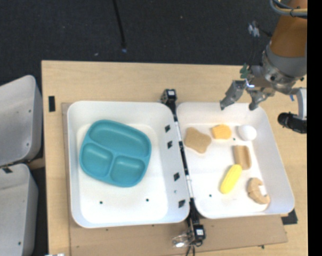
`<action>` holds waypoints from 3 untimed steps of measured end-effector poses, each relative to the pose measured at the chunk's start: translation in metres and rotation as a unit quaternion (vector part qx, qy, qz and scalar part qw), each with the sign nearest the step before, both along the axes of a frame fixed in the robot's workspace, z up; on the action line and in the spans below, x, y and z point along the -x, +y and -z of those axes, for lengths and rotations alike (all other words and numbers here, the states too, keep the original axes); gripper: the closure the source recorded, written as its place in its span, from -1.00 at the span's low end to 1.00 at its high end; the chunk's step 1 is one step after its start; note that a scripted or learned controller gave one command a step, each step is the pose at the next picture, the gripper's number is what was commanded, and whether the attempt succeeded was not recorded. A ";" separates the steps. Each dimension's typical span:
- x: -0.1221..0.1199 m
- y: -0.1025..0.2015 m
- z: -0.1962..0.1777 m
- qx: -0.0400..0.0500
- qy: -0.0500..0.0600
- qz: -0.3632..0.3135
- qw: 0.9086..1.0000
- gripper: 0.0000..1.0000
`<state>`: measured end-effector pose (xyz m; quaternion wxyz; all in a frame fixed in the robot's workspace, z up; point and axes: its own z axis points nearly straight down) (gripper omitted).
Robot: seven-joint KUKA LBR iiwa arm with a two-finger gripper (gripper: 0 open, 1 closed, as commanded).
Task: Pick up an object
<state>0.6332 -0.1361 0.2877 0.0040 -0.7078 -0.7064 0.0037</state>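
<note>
Yellow corn cob [231, 178] lies slanted, smooth and oblong, in right bin [276, 143].

Six small food-shaped items lie apart in the right bin [275, 143]: a tan bread slice [197, 140], an orange piece [221, 132], a white egg [247, 133], a brown stick [241, 157], a yellow corn cob [231, 178], and a croissant [257, 191].
</note>
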 end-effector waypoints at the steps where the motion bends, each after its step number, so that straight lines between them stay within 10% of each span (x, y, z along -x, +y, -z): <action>1: -0.002 0.000 -0.008 0.000 -0.006 -0.001 1.000 -1.00; 3: -0.007 -0.003 0.117 0.001 -0.004 0.002 1.000 -1.00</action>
